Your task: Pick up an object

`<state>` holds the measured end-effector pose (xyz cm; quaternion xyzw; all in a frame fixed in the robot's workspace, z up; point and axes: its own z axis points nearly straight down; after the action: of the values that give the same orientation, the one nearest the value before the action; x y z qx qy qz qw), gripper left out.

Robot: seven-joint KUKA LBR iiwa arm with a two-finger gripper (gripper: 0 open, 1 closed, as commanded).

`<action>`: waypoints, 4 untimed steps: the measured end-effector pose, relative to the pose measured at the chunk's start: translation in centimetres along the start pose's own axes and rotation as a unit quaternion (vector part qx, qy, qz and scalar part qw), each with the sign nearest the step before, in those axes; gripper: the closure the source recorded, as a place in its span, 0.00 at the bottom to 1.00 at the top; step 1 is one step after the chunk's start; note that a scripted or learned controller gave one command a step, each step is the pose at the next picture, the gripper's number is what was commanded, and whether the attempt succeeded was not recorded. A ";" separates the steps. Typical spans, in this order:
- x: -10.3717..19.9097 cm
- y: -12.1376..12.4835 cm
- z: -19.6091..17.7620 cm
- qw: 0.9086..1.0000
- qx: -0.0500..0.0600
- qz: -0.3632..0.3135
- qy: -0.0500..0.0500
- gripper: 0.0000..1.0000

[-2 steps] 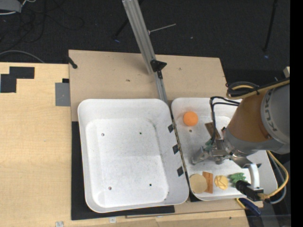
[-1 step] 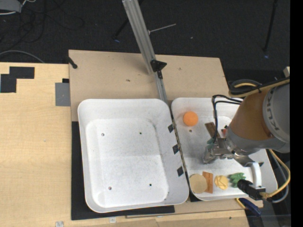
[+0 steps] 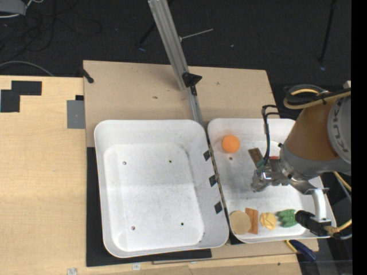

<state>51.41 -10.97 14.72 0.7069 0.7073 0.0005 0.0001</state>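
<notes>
Nearest the camera, along the front edge of the right bin, sits a row of small things: a tan round piece, a brown block standing against it, a yellow lump and a green toy. Further back in the same bin lies an orange ball, well apart from that row. The left bin bears only a few dark specks.

The gripper hangs over the middle of the right bin, between the ball and the front row, touching none of them. Whether its fingers stand apart or together cannot be told from this slanted view; nothing is seen between them. So the task looks barely begun: no object is lifted, and choosing, closing and raising all appear left to do.

As for likely targets, the brown block's long axis runs roughly front to back, slightly tilted, while the ball has no axis to speak of.
</notes>
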 end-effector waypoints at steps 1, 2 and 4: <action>-0.4 -0.2 -4.2 1.000 0.000 0.000 0.000 1.00; -1.3 0.1 -8.8 1.000 -0.001 0.000 -0.001 1.00; 9.0 1.1 -8.4 1.000 0.003 -0.001 0.001 1.00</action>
<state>52.45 -2.02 23.10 0.7059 0.7084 -0.0010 -0.0026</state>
